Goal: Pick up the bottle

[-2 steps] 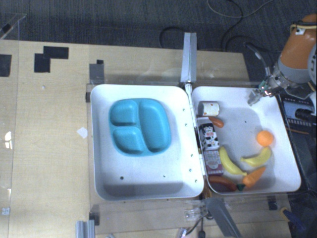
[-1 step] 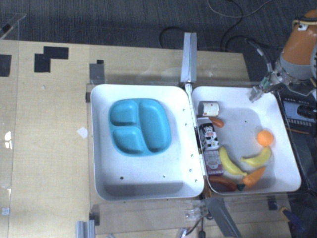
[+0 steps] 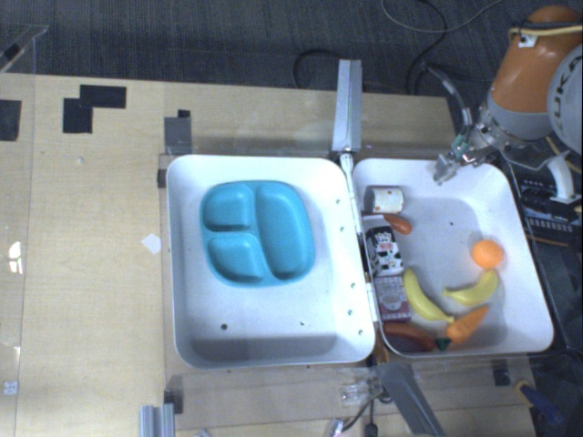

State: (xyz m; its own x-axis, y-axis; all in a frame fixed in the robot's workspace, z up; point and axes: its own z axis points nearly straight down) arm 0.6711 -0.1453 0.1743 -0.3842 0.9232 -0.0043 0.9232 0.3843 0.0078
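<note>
The bottle lies on its side along the left wall of the right bin. It has a black-and-white cow pattern on its upper part and a pinkish lower part. My gripper hangs over the far rim of the right bin, well behind and to the right of the bottle, and nothing is seen in it. The grey arm with its orange band comes in from the upper right.
The right bin also holds a small white can, a red-orange sausage, an orange, two bananas, a carrot and a dark red piece. A blue divided plate sits in the left bin.
</note>
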